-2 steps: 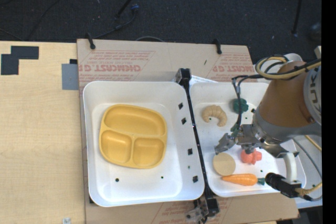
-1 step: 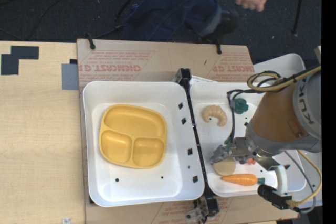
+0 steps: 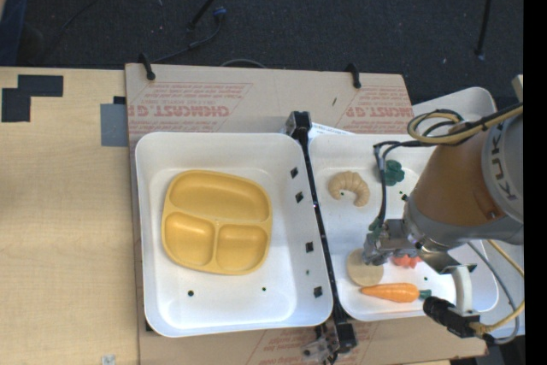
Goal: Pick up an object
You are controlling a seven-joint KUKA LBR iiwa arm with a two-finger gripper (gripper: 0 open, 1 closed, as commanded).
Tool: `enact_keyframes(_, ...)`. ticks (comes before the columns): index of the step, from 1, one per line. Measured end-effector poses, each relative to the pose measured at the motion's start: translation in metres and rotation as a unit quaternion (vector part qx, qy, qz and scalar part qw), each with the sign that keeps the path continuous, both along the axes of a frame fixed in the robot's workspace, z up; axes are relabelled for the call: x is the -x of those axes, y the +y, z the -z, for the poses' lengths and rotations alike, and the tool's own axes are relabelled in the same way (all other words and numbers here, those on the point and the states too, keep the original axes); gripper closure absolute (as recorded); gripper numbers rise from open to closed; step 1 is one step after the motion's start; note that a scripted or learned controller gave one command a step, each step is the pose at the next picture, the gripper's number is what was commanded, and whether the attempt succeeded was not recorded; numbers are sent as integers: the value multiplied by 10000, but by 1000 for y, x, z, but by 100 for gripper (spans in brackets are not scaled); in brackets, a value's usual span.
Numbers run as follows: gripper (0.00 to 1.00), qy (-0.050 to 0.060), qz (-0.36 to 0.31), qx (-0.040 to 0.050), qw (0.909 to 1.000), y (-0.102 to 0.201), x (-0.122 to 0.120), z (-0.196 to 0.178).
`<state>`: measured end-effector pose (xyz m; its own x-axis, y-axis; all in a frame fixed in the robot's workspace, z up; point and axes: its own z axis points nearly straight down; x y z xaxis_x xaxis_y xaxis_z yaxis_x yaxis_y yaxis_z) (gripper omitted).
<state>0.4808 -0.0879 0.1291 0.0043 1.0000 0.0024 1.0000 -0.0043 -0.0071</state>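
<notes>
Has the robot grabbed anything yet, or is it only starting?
Done: the arm has reached into the right bin, and its gripper sits low over the round tan disc. In hand: nothing visibly held. Left: the actual pick. The disc, the carrot and the croissant all lie on the bin floor; the yellow plate lies in the left bin.

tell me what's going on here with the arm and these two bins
A grey and orange robot arm reaches in from the right over the right bin, trying to pick something up. Its gripper is low over a pale round disc, with a toy carrot just in front and a croissant further back. Nothing is visibly held. The left bin has a yellow divided plate lying flat in it, away from the arm.
</notes>
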Motion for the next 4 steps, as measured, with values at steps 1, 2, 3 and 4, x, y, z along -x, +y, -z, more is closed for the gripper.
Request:
enact_keyframes(1, 100, -48, -25, 13, 10000, -5, -2, -62)
enact_keyframes(2, 100, -29, -23, 9, 10000, -5, -3, -73)
enact_keyframes(3, 100, -24, -45, 5, 10000, 50, -12, -86)
enact_keyframes(4, 100, -18, -45, 3, 10000, 94, -27, -82)
